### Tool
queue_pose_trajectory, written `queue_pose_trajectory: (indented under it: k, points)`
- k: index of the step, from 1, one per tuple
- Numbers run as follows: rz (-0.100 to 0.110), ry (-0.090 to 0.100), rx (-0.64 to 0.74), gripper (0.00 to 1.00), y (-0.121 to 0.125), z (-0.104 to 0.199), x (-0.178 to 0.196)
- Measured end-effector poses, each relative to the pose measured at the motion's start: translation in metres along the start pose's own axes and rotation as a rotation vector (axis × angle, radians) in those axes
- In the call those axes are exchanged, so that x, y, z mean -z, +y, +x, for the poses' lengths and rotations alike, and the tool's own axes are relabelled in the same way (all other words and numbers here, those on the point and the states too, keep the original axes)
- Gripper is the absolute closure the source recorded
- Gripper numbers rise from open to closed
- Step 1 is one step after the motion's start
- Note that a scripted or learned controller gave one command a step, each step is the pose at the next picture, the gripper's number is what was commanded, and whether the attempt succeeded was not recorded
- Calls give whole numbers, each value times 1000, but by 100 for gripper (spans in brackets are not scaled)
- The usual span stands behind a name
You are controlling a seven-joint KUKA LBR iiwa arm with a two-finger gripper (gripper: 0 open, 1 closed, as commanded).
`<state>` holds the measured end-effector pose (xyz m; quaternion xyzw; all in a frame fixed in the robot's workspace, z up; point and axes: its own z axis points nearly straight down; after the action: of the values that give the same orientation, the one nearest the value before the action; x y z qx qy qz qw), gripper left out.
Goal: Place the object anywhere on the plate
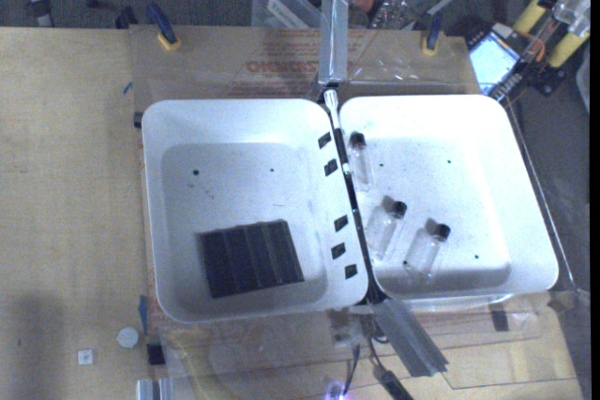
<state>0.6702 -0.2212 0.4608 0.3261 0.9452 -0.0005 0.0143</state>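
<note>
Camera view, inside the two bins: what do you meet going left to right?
Dark plate in the left bin → vial → vial → vial, all three in the right bin.

arm: pose can't be told fr. this frame
wrist: same, can't tell
gripper: position & state can't be told
</note>
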Motion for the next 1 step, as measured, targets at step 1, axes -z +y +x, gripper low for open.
queue_pose_trajectory:
  k: [1]
  points:
    - [-3, -10, 1, 100, 1, -1, 12]
